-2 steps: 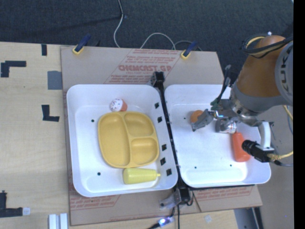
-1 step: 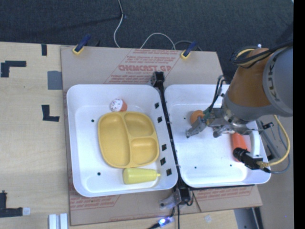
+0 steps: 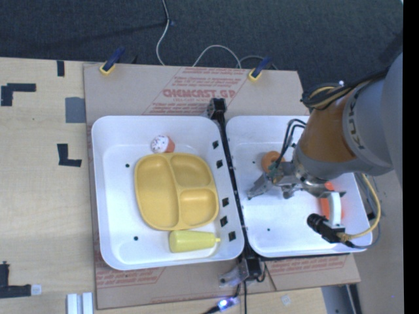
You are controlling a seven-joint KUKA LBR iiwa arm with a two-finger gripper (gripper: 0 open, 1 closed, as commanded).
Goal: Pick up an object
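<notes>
My gripper point(image 3: 263, 186) is low in the right bin point(image 3: 288, 241), near its left side, with the grey and orange arm point(image 3: 334, 136) reaching in from the right. A small orange object point(image 3: 270, 158) lies just behind the gripper, partly hidden by it. An orange and white object point(image 3: 332, 206) lies to the right, under the wrist. I cannot see anything held in the gripper.
The left bin point(image 3: 111, 241) holds a yellow divided plate point(image 3: 175, 190), a pale yellow cone-shaped piece point(image 3: 191, 241) in front of it, and a small white and orange ball point(image 3: 161, 144) behind it. A black divider point(image 3: 226, 169) runs between the bins.
</notes>
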